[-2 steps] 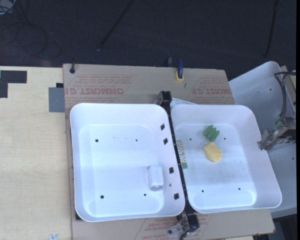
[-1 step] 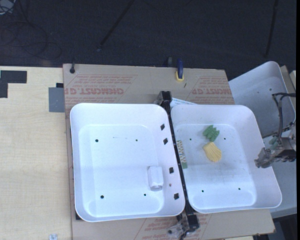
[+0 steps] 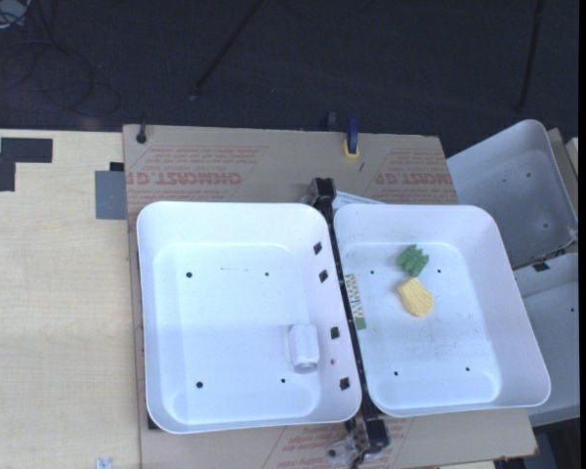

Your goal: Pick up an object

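Observation:
A small yellow object (image 3: 416, 298) lies in the right bin (image 3: 508, 360), toward its upper middle. A green leafy piece (image 3: 411, 259) sits just above it, touching or nearly touching. In the left bin (image 3: 166, 379) a short white cylinder (image 3: 304, 346) lies near the lower right part of the floor, hard to tell from the white bin.
The two bins sit side by side on a brown cardboard sheet (image 3: 225, 169), joined by a black clamp strip (image 3: 337, 301) down the middle. A grey metal plate (image 3: 518, 179) stands at the right. Light wooden bench top (image 3: 49, 301) stretches to the left.

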Available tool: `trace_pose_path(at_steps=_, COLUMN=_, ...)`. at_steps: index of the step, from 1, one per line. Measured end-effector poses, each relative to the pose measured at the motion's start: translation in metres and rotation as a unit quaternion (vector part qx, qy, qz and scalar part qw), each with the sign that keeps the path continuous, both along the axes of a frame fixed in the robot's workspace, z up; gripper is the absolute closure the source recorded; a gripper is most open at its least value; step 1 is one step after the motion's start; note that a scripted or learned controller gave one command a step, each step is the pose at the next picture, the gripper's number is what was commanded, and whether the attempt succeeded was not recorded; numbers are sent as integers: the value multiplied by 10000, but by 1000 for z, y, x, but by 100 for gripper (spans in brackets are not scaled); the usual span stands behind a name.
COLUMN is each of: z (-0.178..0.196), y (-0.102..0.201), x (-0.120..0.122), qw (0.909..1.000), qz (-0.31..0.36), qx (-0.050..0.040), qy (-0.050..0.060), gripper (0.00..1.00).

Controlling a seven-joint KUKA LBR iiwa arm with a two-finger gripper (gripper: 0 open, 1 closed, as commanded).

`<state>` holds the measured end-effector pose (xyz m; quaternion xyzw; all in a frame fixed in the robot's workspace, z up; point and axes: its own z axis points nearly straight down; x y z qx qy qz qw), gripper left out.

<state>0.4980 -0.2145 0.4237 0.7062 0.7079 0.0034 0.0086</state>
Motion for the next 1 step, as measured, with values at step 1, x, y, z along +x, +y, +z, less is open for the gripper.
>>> trace_pose_path(at_steps=1, z=-133, y=21, x=-21, qw=9999, qz=-10, qx=67, qy=159, gripper=100)
